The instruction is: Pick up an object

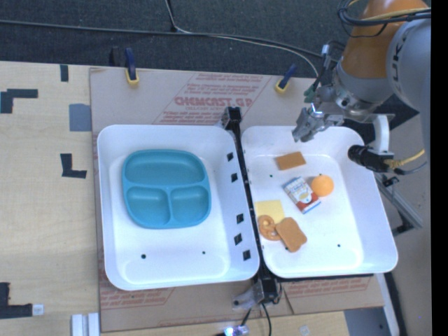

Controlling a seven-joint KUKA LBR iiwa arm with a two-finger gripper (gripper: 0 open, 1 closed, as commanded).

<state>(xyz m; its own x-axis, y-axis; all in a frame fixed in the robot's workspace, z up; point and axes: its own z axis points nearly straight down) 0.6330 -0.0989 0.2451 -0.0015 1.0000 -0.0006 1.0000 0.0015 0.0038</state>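
While my pincer [306, 133] hangs over the far rim of the right bin [364, 247], I cannot tell how wide it stands, and I see nothing gripped in it. Nearest below it lies a tan flat piece [290, 161]. Further in sit a small printed carton [301, 193] and an orange ball [322, 185], touching each other. Toward the bin's near left are a yellow square [269, 209], a pretzel-like ring [267, 225] and a brown bread-shaped piece [291, 234], bunched together. On the desk beside it, the left bin [168, 268] holds 1 teal plate [166, 187] with 3 compartments.
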